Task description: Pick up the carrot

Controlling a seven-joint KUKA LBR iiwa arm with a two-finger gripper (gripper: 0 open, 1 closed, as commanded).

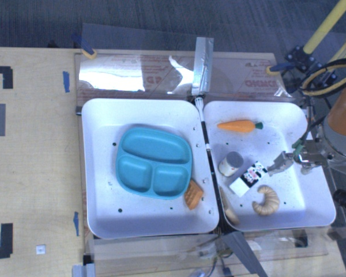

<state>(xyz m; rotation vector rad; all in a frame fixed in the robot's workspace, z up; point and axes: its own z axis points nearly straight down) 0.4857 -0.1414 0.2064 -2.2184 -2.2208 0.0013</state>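
The orange carrot (237,126), with a small green top at its right end, lies crosswise in the far part of the right bin (288,115). My gripper (281,162) hangs low over the right side of that bin. It is to the right of the carrot and nearer the front, well apart from it. The grey arm comes in from the right edge, with its orange band (341,115) above the wrist. Nothing shows in the gripper's hold.
In the right bin lie a small grey-and-white cup (230,163), a white-and-black box (248,179), a croissant (266,201) and a pale piece (230,214) at the front-left corner. The left bin (98,154) holds a blue divided plate (154,162) and a brown pastry piece (193,195).
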